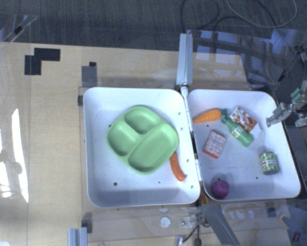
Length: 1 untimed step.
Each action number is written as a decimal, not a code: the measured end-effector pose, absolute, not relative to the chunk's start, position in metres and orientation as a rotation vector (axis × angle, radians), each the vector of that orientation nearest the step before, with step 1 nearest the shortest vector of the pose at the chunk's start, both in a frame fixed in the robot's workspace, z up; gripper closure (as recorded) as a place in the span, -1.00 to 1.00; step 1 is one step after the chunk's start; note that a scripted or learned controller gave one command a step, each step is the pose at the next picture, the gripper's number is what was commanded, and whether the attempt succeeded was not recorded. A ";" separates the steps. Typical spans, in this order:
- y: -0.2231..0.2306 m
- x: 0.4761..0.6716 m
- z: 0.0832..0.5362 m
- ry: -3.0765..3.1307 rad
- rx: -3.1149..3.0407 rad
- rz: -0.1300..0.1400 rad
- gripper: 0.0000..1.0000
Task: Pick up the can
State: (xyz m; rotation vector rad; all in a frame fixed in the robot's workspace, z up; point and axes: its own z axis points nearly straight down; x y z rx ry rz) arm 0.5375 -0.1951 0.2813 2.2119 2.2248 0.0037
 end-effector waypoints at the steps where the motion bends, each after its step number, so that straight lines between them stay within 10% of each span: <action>1: -0.170 0.602 0.171 1.880 2.516 0.004 -1.00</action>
